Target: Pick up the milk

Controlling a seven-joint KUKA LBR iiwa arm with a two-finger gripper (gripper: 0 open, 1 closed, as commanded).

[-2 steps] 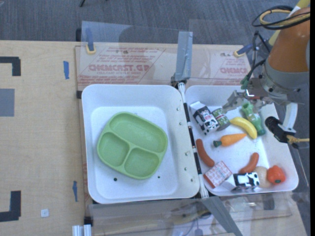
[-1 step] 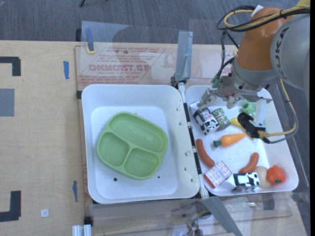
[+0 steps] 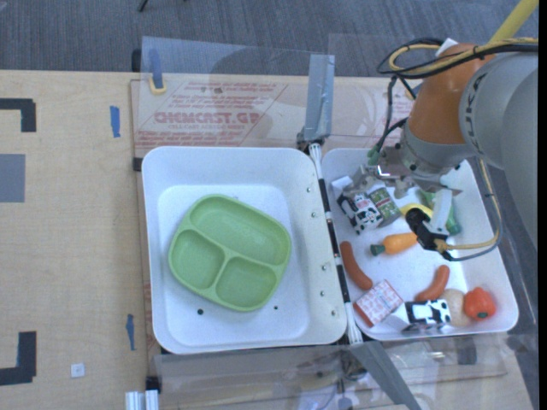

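You have the arm [image 3: 479, 101] reaching in from 3 o'clock, its orange band over the 12 o'clock end of the right bin [image 3: 504, 319]. The gripper [image 3: 386, 176] hangs low over that bin's 11 o'clock part. You cannot tell from this slant whether it is released or clenched, and nothing shows as grasped.

The milk [image 3: 366, 208], a black-and-white spotted carton with a green face, lies tilted at about 10 o'clock in the right bin, just below the gripper and close to it. You cannot tell whether they touch. A second carton [image 3: 427, 313] with the same spotting lies on its side at 6 o'clock, so you cannot be fully sure which one is the milk.

Around them in the same bin:
- A carrot [image 3: 397, 244] sits near the centre.
- One sausage [image 3: 355, 266] lies along the 9 o'clock wall.
- Another sausage [image 3: 434, 282] is at 5 o'clock, just above the second carton.
- A red-and-white box [image 3: 378, 301] is at 7 o'clock.
- A red fruit [image 3: 480, 302] is at 5 o'clock by the rim.

The left bin [image 3: 162, 178] holds a green plate [image 3: 229, 252] with three compartments, lying flat near its centre.
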